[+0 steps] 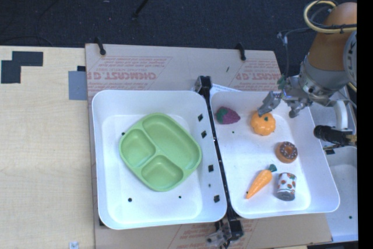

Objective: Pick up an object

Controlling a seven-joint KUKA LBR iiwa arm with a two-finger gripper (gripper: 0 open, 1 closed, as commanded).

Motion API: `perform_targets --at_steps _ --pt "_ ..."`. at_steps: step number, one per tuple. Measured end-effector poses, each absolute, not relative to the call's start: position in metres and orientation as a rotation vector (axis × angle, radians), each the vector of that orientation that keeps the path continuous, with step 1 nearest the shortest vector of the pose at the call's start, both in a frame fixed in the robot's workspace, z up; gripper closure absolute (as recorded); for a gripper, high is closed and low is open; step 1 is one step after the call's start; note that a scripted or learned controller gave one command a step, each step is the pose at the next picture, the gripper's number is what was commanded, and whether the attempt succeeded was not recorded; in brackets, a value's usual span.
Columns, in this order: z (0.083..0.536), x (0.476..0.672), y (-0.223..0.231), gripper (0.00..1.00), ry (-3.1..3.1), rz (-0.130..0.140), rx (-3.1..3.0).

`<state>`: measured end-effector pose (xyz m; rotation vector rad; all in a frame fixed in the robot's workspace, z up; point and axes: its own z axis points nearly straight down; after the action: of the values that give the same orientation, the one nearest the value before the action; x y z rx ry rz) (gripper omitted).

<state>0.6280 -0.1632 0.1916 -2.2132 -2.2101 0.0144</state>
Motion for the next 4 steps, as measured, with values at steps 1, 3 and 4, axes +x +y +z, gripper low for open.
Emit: perform_targets --at_steps 1,3,4 --pt "0.200 0.631 -0.163 0.00 -2.220 0.002 -2.219" --pt "0.103 0.639 -0.175 0.00 -2.220 0.006 -2.216" --pt "0.087 0.639 -0.174 0.00 -2.223 0.004 -2.215"
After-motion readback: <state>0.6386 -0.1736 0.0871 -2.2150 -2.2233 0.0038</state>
